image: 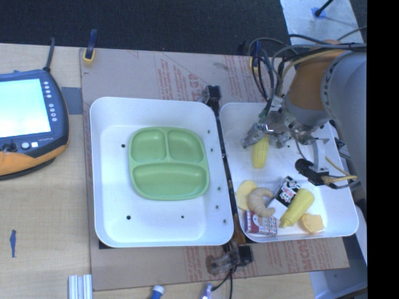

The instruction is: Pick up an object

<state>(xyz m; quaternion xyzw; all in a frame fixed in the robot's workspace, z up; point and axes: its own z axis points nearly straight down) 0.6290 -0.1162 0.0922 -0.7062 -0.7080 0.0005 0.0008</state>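
The arm (340,83) is a thick grey cylinder with 1 orange band above the wrist. Black cables (269,61) loop beside it. The hand (269,131) is small, metallic grey, with dark fittings.

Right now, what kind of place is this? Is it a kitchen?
Probably not a kitchen: it looks like a robot lab bench. A robot arm reaches into a white bin of toy food, like a corn cob, and a control tablet sits beside the bins.
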